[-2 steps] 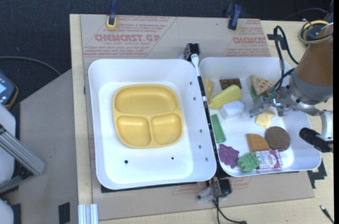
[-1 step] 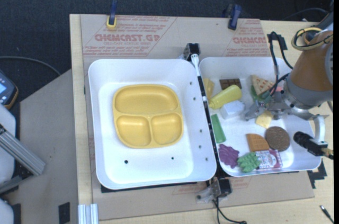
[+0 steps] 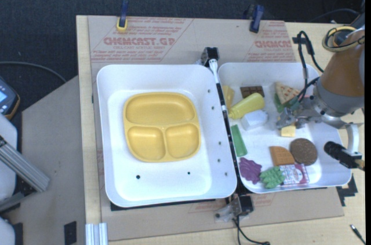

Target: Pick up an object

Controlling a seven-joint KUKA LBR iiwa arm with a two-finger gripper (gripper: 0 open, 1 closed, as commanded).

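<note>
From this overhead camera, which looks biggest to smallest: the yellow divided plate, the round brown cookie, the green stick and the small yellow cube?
1. yellow divided plate, by far the largest.
2. green stick and round brown cookie: one long and thin, one round, too close to rank.
3. small yellow cube, the smallest.

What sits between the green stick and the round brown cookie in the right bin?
In the camera view, an orange cracker lies between the green stick and the brown cookie.
</note>
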